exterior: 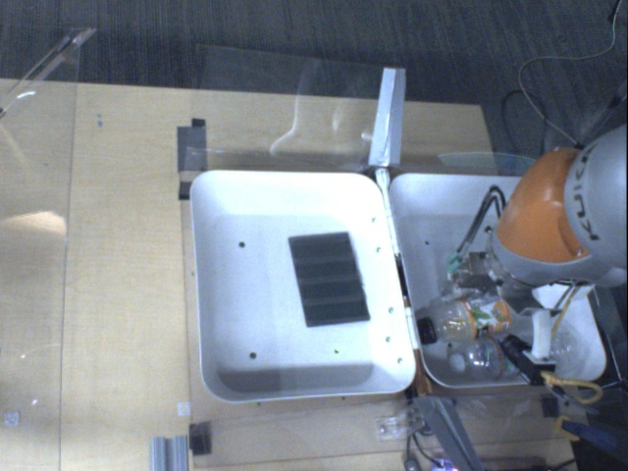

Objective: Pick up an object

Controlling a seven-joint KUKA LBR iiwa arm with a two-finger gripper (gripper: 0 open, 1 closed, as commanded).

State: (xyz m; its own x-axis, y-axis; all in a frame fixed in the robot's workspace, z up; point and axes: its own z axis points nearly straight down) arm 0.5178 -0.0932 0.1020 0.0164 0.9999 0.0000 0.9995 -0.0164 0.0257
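On the wooden counter (pixel 108 263) two white bins sit side by side. The left bin (pixel 226 292) holds a dark ribbed rectangular pad (pixel 329 278) near its middle. The arm's orange band (pixel 545 209) hangs over the right bin (pixel 432 224), and the claw (pixel 469 281) reaches down among clutter there. A clear plastic bottle (pixel 461 320) lies just below it, perhaps touching; whether the claw is wide or narrow I cannot tell.
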